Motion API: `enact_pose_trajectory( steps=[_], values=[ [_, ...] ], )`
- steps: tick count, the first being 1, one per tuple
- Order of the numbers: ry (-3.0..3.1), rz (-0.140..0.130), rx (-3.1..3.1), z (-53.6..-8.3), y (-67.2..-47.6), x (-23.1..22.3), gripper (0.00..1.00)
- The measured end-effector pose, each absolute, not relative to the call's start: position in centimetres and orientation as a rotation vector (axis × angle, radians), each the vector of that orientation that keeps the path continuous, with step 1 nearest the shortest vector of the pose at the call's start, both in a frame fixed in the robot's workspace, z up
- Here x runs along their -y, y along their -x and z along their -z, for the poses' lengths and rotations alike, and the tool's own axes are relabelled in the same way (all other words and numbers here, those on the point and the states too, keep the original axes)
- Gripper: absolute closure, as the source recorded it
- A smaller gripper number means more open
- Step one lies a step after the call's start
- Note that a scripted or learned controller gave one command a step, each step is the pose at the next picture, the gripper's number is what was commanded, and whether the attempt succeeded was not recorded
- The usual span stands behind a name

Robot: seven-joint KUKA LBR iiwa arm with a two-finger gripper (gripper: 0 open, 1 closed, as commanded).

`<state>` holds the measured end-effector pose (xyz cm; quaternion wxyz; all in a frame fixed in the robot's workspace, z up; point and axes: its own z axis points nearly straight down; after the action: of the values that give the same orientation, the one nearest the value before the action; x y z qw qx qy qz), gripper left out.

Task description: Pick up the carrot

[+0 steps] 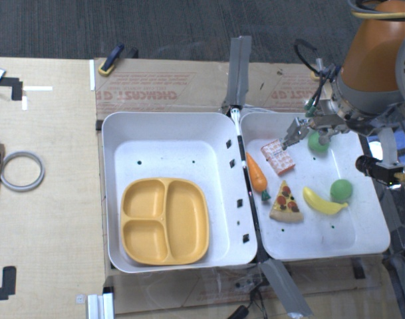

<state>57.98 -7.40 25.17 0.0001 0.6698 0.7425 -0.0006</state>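
The carrot (256, 171) is orange with a green tip and lies in the right bin (362, 244), along its left wall, with the green end toward the front. My gripper (300, 131) hangs over the back of that bin, up and to the right of the carrot and apart from it. It sits just behind a pink box (278, 157). Nothing shows in its grasp.
The right bin also holds a pizza slice (285, 203), a banana (324, 202), a green ball (341, 190) and a second green piece (318, 142) beside the gripper. A yellow divided plate (165, 219) lies in the left bin (122, 138). A tape roll (20, 171) rests on the bench at left.
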Motion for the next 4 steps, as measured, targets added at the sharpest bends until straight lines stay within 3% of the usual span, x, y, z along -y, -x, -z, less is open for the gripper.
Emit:
enact_pose_trajectory(
  steps=[1,2,3,4],
  values=[
    [-1.887,0.004,-2.514,-19.2,-51.2,2.2,0.0],
    [-1.998,0.003,-2.424,-29.2,-47.8,-5.8,0.0],
    [-2.182,0.004,-2.259,-33.8,-47.8,1.8,0.0],
    [-1.766,0.004,-2.6,-25.2,-47.8,-3.4,0.0]
  ],
)
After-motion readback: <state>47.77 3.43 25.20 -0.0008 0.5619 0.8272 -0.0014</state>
